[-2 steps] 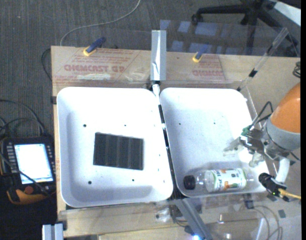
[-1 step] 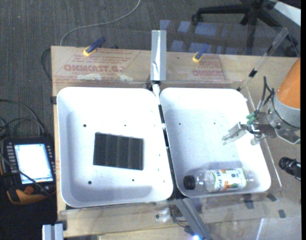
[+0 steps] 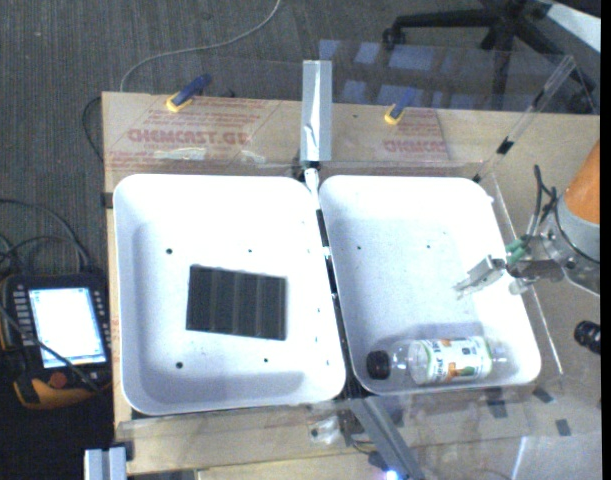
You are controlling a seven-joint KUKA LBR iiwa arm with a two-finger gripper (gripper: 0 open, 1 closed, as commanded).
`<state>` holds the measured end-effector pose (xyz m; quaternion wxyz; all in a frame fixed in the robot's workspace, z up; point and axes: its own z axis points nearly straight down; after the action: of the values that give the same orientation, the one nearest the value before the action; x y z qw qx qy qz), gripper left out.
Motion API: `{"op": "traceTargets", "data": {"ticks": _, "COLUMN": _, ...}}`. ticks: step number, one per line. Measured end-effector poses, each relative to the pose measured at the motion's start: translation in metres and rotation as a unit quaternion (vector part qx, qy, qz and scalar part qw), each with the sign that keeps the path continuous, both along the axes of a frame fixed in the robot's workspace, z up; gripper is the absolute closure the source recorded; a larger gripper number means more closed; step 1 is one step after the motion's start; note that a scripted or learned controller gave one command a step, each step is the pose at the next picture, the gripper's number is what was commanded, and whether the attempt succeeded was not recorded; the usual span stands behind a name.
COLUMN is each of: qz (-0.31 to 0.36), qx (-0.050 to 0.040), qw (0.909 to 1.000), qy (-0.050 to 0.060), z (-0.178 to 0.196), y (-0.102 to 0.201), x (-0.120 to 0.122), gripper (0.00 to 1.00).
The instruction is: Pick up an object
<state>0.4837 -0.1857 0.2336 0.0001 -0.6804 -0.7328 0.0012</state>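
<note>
Clear plastic bottle (image 3: 440, 359) lies on its side along your right bin's (image 3: 405, 203) near wall; your tool (image 3: 475, 277) hovers above it, fingers slightly parted, gripping nothing.

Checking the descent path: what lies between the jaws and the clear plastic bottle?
Bare white bin floor separates the gripper from the clear plastic bottle, in the camera view.

You're in a robotics lab — teach pendant (image 3: 53, 330) on grey carpet (image 3: 45, 58), office-chair base (image 3: 463, 23), clamped test bench (image 3: 235, 133).
</note>
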Motion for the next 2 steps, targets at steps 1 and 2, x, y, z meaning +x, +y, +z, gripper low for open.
{"op": "traceTargets", "data": {"ticks": 1, "qz": 0.039, "qx": 0.0016, "qw": 0.9992, "qy": 0.001, "z": -0.104, "y": 0.005, "x": 0.0, "gripper": 0.0}}
{"op": "traceTargets", "data": {"ticks": 2, "qz": -0.047, "qx": 0.0021, "qw": 0.9989, "qy": -0.007, "z": -0.142, "y": -0.021, "x": 0.093, "gripper": 0.0}}
